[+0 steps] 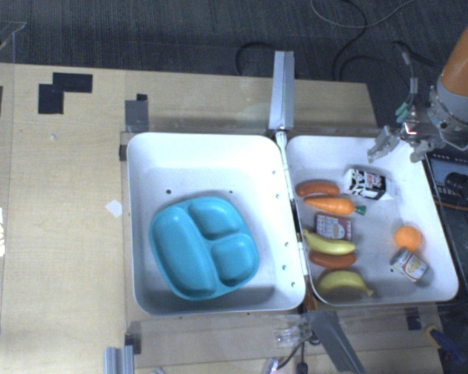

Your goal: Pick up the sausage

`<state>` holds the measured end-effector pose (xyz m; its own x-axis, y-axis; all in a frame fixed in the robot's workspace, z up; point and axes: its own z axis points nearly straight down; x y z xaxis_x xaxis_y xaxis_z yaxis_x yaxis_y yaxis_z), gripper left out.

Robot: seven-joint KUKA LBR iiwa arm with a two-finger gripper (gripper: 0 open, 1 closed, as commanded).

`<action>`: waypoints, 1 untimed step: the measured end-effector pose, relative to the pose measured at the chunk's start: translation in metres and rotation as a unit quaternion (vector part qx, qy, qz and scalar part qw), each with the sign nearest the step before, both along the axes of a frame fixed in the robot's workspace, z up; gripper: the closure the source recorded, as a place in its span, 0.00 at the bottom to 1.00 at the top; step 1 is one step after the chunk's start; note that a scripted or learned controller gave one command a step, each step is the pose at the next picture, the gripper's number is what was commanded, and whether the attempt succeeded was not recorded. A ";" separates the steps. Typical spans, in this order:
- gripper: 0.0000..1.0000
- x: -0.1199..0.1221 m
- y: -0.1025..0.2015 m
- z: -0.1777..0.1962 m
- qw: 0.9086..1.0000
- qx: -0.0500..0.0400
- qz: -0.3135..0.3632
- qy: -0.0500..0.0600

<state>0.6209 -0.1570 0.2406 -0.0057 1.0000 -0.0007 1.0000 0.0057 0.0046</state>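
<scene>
Sitting low in the right bin (444, 287), closest to us, a yellow banana (343, 282) is lying by the front wall; just behind it a reddish-brown sausage (332, 259) is peeking out, with a second banana (330, 245) lying partly over its far side; going farther back, a small dark packet (332, 226) is resting, then an orange carrot (331, 206), then another reddish sausage (317, 188) lying free near the middle wall; that far one is looking like the easier pick; I am guessing it is light, a bit smooth and round, so it may be rolling or slipping; squeezing it across its fat middle seems best; off to the right an orange ball (408, 238) and a little can (409, 265) are sitting well apart from it; up at the far right corner the claw (396, 140) is hanging over the bin's rim, its two fingers spread apart, holding nothing and touching nothing that I can see; the left bin (140, 209) is holding a blue tray (204, 246); both bins are resting on the tabletop (62, 209).
</scene>
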 end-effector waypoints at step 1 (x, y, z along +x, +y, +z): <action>0.00 0.014 0.031 -0.127 0.978 -0.002 0.207 -0.003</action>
<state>0.6349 -0.1259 0.1137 -0.4105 0.9119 -0.0054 0.9118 0.4105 0.0092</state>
